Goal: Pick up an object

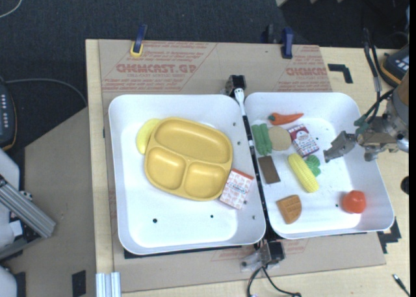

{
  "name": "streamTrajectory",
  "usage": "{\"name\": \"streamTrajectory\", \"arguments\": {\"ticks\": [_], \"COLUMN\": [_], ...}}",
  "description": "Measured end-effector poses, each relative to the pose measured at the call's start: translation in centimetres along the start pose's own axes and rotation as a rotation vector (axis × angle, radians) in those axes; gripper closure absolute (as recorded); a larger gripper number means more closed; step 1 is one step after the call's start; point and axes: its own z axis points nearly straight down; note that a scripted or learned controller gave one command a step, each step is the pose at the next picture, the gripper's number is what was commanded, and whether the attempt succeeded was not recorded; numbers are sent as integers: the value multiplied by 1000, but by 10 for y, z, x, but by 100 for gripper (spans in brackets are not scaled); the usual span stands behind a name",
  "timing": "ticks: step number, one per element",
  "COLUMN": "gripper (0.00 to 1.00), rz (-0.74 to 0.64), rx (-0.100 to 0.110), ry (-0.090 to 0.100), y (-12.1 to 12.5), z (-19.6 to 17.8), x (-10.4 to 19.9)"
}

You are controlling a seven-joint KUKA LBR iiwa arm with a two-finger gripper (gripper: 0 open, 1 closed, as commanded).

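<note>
the tool (335,148) hovers spread and empty over the right bin (374,218), so closing could nudge the corn (303,172) (at its 8 o'clock) aside.

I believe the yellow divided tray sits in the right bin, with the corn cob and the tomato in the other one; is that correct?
Not quite: the yellow divided tray sits in the left bin, as the camera view shows. The corn cob and the tomato are in the other one, the right bin.
</note>
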Motion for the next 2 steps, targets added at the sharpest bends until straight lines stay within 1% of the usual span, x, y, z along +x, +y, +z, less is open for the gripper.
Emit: {"name": "streamTrajectory", "arguments": {"ticks": [1,2], "gripper": [0,0], "rz": [-2,-1], "rx": [-8,0], "ry": [-2,1], "y": [2,5], "z": [-3,59], "x": [0,-2]}}
